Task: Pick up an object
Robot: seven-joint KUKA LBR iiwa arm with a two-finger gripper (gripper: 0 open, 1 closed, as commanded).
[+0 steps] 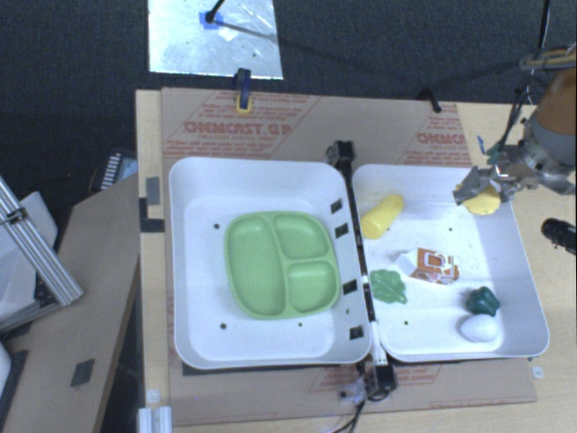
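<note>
Gripper: the gripper (487,188) sits over the far right corner of the right bin (527,269), low beside a small yellow lump (485,204); whether it is open or closed on anything cannot be told, since dark metal parts overlap the lump.
Arm: grey, reaching in from the right edge (an orange band shows just above the wrist).
Bench: pale wood-coloured top (108,242) under a sheet of brown cardboard (270,124) with red print; dark carpet lies beyond it, with a shiny square plate (215,23) on it.
Bins: two, shallow, white, smooth plastic with rounded corners, side by side and joined by black clips along the shared edge.
Left bin: the left bin (194,197) holds one pale green tray (275,264), rounded, with three compartments.
Right bin, count: six loose things.
Yellow: two, a cylinder (381,216) lying tilted near the divider and the lump by the gripper.
Green: two, a flat leafy piece (389,286) near the divider and a darker chunk (483,300) touching a white egg shape (478,328).
Packet: one white and orange wrapper (433,266), crumpled, mid-bin.
</note>
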